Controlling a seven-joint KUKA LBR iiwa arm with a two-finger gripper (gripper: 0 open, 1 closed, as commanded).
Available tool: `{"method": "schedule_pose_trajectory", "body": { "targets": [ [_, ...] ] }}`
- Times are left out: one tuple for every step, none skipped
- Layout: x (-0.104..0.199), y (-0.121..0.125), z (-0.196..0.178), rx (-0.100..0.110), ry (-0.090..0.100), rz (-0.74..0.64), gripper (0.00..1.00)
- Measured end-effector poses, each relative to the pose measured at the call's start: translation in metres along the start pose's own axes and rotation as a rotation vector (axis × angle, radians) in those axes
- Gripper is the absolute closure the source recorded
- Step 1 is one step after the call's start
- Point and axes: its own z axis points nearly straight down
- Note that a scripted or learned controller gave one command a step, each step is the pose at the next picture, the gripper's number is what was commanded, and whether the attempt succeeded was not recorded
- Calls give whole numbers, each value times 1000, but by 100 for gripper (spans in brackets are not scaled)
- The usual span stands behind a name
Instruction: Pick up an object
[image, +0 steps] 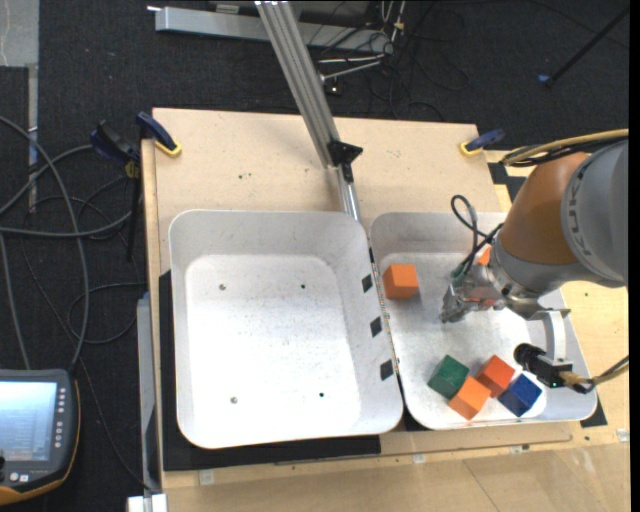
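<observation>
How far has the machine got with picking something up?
Nothing looks lifted yet. All blocks sit in the right bin: an orange block alone, and green, orange and blue ones clustered. The pincer hangs low beside the lone orange block. Grasping and lifting remain.

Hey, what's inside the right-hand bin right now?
Inside the right bin: an orange block, and a cluster of green block, two orange blocks and blue block. The arm covers its right part.

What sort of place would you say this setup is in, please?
Probably a robotics lab. A grey-and-orange arm reaches over two white bins on a clamped wooden bench; cables cross the dark floor, and a teach pendant lies nearby.
</observation>
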Motion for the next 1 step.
{"method": "schedule_pose_trajectory", "body": {
  "targets": [
    [-4, -3, -62, -5, -1, -2, 100]
  ]
}}
